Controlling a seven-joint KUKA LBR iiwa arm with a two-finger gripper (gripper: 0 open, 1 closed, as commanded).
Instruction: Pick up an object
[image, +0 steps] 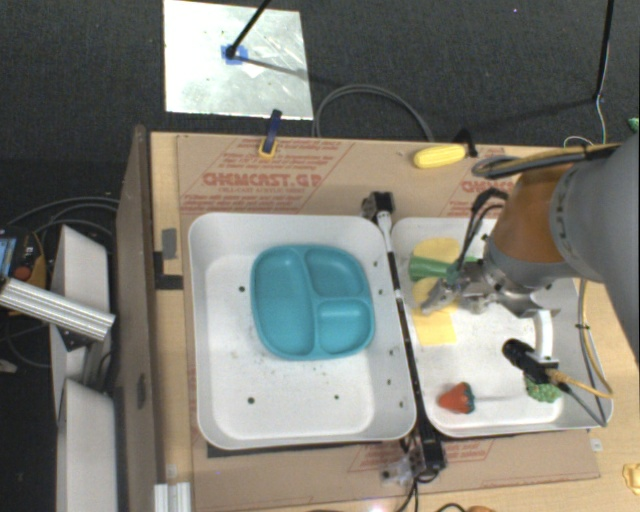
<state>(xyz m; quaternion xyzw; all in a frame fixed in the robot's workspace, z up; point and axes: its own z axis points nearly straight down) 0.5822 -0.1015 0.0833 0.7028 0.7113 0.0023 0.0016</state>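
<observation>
Arm (560, 225) entering from the right, with its gripper (440, 292) low over the right bin (500, 418); whether the fingers are spread or pressed together cannot be told. Directly beneath lie a yellow object (436, 330) and a green object (432, 267). A strawberry (457, 398) rests near the bin's front edge. The left bin (220, 330) on the desk (250, 170) carries a blue divided plate (312, 301).

Glossy blue plastic plate (311, 301) — matt white bin (225, 400)
</observation>
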